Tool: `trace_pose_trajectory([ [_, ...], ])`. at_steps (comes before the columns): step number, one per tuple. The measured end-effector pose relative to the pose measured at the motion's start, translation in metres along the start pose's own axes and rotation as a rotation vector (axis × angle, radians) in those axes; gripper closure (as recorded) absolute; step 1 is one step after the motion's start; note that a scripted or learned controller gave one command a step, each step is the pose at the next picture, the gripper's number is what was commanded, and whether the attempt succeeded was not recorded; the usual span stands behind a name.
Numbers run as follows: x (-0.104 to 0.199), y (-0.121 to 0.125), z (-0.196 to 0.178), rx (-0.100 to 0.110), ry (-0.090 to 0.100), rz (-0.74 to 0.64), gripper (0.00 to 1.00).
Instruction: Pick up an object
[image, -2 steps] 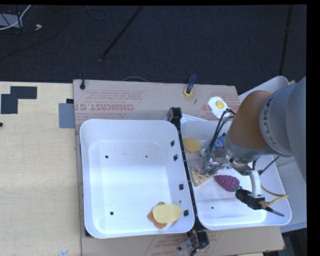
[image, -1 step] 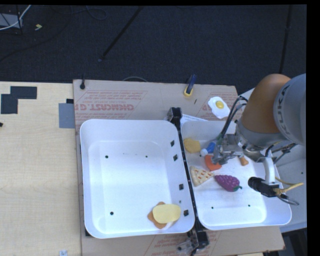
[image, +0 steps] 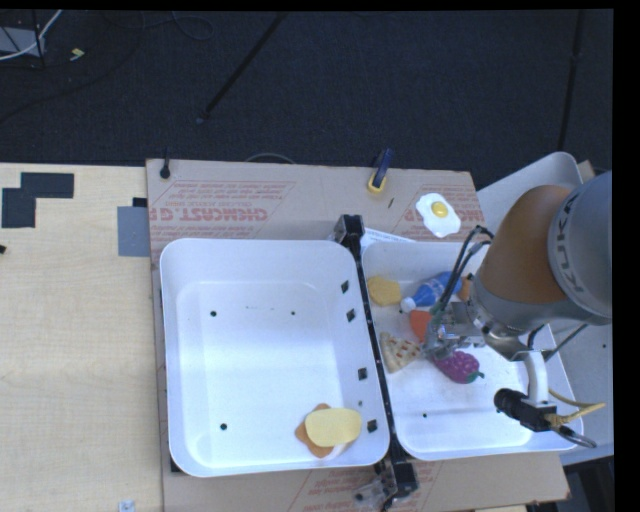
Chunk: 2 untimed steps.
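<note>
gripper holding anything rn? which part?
Cannot tell. The gripper sits low in the right bin by the purple toy, with no object visibly between its fingers.

Glossy white plastic bins (image: 190, 300) on matt cardboard (image: 250, 200).

I count two white bins: left bin (image: 190, 300), right bin (image: 470, 435). Left bin: one yellow-and-tan toy (image: 328, 430). Right bin: one yellow round piece (image: 384, 291), one blue bottle (image: 430, 293), one red piece (image: 419, 323), one waffle (image: 400, 352), one purple toy (image: 459, 366). One fried-egg toy (image: 438, 213) on cardboard outside.
</note>
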<state>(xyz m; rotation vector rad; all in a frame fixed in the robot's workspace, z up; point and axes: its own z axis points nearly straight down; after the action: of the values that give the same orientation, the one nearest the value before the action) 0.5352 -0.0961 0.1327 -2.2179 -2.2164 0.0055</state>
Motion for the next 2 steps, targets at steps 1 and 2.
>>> trace_pose_trajectory([
  [1,0.014,-0.015,0.047,-0.004,-0.001,0.004,1.00],
  [2,0.007,0.002,0.045,-0.005,-0.001,-0.001,1.00],
])
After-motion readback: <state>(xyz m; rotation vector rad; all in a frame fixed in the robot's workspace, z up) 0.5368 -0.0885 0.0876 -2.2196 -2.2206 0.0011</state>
